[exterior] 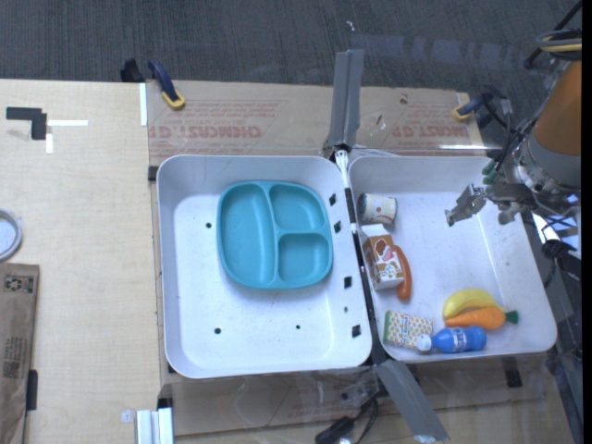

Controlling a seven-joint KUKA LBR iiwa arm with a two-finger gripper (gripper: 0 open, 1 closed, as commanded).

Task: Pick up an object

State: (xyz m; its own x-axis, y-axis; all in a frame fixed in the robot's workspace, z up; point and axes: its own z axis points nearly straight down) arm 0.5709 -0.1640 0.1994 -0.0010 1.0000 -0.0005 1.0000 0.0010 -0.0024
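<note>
Dark carpet runs along the top of our one slanted view from above, and below it we see a pale wooden bench (74, 211) with a sheet of brown cardboard (250, 118) laid under two shallow white bins. On the left bin's (185, 340) floor we find a teal divided plate (275, 234) with three compartments, lying flat toward the upper middle. A grey upright bar (347, 100) rises behind the seam where the two bins meet.

In the right bin (518, 266) we count several small things. A small pale cup (377, 208) lies on its side near the upper left corner. Just below it we see a small printed carton (381, 259), with an orange sausage-shaped toy (404, 280) touching its right side. Along the front wall sits a patterned packet (407, 326), a blue bottle (458, 339) lying on its side beside it, then a yellow banana (470, 301) with an orange carrot (479, 318) pressed against its lower edge.

From the right we see the arm (560, 128) reach in, its orange band at the frame edge. Its gripper (472, 202) hangs over the bare upper part of the right bin, well apart from the objects. Nothing sits between its tips; whether they are spread or closed we cannot tell.
</note>
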